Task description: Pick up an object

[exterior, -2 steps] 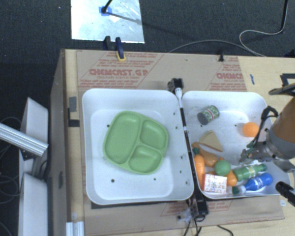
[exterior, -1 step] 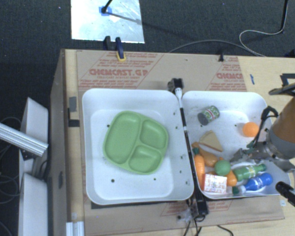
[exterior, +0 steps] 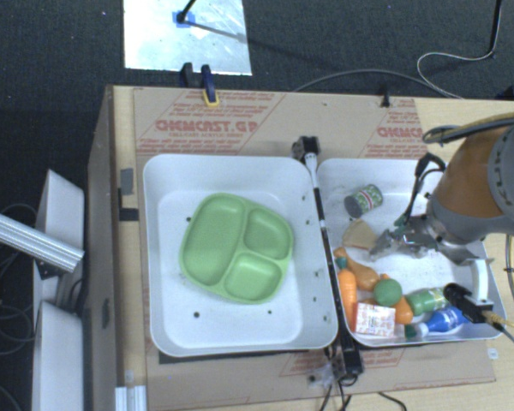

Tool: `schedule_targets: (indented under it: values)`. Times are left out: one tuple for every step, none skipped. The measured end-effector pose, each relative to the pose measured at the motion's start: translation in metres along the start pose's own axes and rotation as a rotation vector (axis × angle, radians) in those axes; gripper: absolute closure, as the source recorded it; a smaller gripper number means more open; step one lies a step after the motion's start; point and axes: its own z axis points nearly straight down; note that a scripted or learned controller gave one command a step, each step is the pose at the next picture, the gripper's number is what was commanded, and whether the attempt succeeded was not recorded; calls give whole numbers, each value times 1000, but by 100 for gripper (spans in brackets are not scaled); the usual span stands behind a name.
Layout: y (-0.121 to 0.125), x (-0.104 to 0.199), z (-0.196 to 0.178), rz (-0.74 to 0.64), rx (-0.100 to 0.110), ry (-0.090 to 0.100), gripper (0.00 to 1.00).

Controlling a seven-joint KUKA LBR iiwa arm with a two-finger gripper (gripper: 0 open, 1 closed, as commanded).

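In the right bin: gripper hangs low over the middle of the floor, arm reaching in from the right; orange band sits above the wrist
Gripper state: fingers point left toward the bin divider; they look slightly parted but the view is too blurred to settle it, so cannot tell; nothing visibly between them
Contact: fingertips sit just beside the tan wedge, possibly touching its right edge; cannot confirm
Likely target: tan wedge, lying flat near the left wall of the right bin, below the small can
Handling, wedge: looks like a light toy food piece, probably stiff plastic, smooth so it may slip; low profile means fingers must get down to the floor and pinch across the narrow sides
Handling, can: small, lying on its side, will probably roll if nudged; grip across the round body, not the ends
Clutter: carrot, orange piece, green ball, red-and-white packet, green bottle and blue bottle packed along the near edge; tight spacing, risk of grabbing two things or pushing them
Left bin: holds a green divided plate; wide and flat, poor pick for a two-finger grip except at the rim
Progress: judged as approach or closing stage; no object lifted yet
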Motion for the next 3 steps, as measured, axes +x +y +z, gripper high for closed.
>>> schedule_targets:
  values:
    - [75,21,0,0,-1,-1,0]
    - [112,9,6,-7,54,15,0]
    - [112,-29,6,-3,53,14,0]
